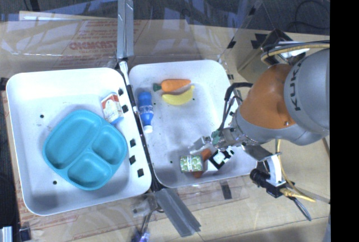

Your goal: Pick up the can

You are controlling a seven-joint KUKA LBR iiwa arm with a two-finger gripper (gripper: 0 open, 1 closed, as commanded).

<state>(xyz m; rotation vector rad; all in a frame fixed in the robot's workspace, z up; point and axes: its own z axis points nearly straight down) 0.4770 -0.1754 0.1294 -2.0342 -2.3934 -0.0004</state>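
Your gripper [216,151] sits low in the right bin [168,73], close to its near edge and toward its right wall. Whether it is spread or pressed together cannot be told from this angle; the wrist hardware crowds that spot. The grey arm [303,95] with its orange band [269,103] comes in over the bin's right wall.

Just beside the gripper, on the side away from the arm, the can [192,164] lies on its side against the near edge, green label up. A small red object [203,158] lies between can and gripper, touching or nearly touching both.

The likely trouble: the tool closes on the red object instead, or nudges the can so it rolls along the near edge. The bin wall also leaves little room to come down on it.

Farther off, a banana [178,98] and a carrot [175,84] lie near the far edge, a blue bottle [146,109] along the left wall. The left bin [33,95] holds a blue divided tray [84,148] and a small carton [111,107].
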